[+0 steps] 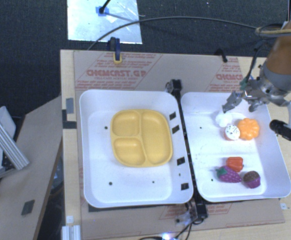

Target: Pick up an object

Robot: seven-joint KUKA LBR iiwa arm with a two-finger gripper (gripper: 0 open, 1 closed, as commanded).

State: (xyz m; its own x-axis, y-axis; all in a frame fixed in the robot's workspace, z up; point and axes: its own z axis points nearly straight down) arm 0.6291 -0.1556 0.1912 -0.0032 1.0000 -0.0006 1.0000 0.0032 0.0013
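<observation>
**Gripper spread above the far end of the right bin**

The gripper (pixel 243 101) hangs over the far part of the right bin (pixel 205 149), its two fingers spread apart with nothing between them. One fingertip points down toward a small white object (pixel 222 119) lying just beneath it; whether they touch cannot be told.

Going from the left: the left bin (pixel 92 149) holds a yellow divided plate (pixel 140 137), three compartments, lying flat near the bin's middle. Black clips (pixel 177 129) run along the seam where the two bins meet.

In the right bin, the small white object lies farthest back. Just beside it sits a white dotted toy (pixel 232 132), touching an orange toy pumpkin (pixel 249 128) on its right. Nearer the front edge, well apart from that group, lie a purple toy grape bunch (pixel 229 175), a red-orange toy pepper (pixel 235 163) just behind it, and a brown-and-purple toy (pixel 251 179) to their right.

The grey arm (pixel 285 59) with its orange band enters from the right, above the bin's far corner.
</observation>
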